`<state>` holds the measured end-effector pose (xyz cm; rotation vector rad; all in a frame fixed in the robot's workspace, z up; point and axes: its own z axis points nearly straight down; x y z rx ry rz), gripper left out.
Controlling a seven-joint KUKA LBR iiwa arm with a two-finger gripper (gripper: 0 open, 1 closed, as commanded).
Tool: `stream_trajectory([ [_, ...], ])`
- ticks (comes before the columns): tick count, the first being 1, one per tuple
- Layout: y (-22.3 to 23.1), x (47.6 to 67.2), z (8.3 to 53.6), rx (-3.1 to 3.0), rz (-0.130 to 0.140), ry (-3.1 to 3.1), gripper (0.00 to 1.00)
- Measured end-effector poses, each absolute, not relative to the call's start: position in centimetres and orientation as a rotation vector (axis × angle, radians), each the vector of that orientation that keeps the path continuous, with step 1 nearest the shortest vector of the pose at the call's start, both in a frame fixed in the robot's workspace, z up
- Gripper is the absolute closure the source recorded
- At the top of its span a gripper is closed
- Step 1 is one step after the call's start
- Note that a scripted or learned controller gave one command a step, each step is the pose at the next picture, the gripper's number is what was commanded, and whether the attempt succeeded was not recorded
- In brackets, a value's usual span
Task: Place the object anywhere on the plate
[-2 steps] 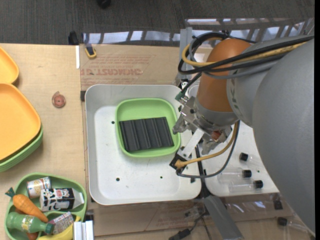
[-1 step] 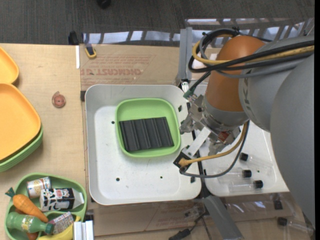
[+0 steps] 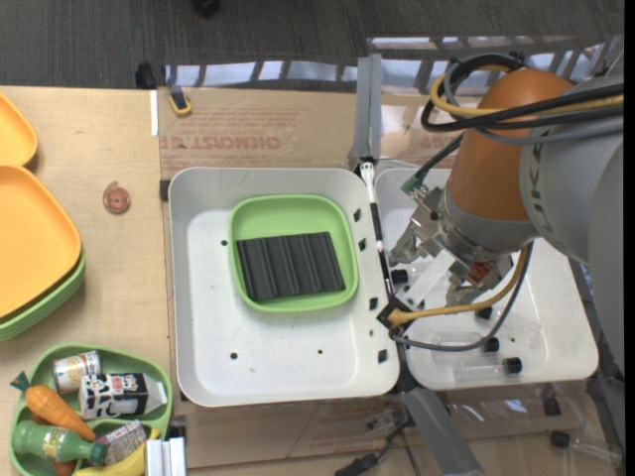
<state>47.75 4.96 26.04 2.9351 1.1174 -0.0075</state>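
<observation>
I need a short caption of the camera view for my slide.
Arm over right bin; dark ridged object on green plate in left bin.

Dark grey carpet (image 3: 89, 28) beyond wooden bench (image 3: 109, 147)

I see the two white bins side by side, the left bin (image 3: 198, 365) holding a green plate (image 3: 293, 251) with a dark ribbed rectangular object (image 3: 290, 266) lying flat across its middle. The arm (image 3: 526, 157) reaches in over the right bin (image 3: 556, 365), its orange band above the wrist, yellow and black cables looping around it. The gripper (image 3: 446, 271) sits low near the divide between the bins, but the wrist and cabling hide it too much for me to read. On the wooden bench to the left lie stacked orange plates (image 3: 30, 236), and a green bowl (image 3: 149, 375) of toy food, including a carrot (image 3: 55, 412) and a small can (image 3: 76, 370).
</observation>
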Motion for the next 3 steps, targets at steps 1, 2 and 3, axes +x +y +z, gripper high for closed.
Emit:
stream_trajectory([
  [1, -0.7, 47.6, 19.0, 2.988, -0.01, 0.974, 0.0],
  [2, 4.3, 47.7, 19.0, 3.016, -0.009, 0.881, 0.0],
  [3, 1.6, 47.8, 23.8, 3.102, -0.007, 0.484, 0.0],
])
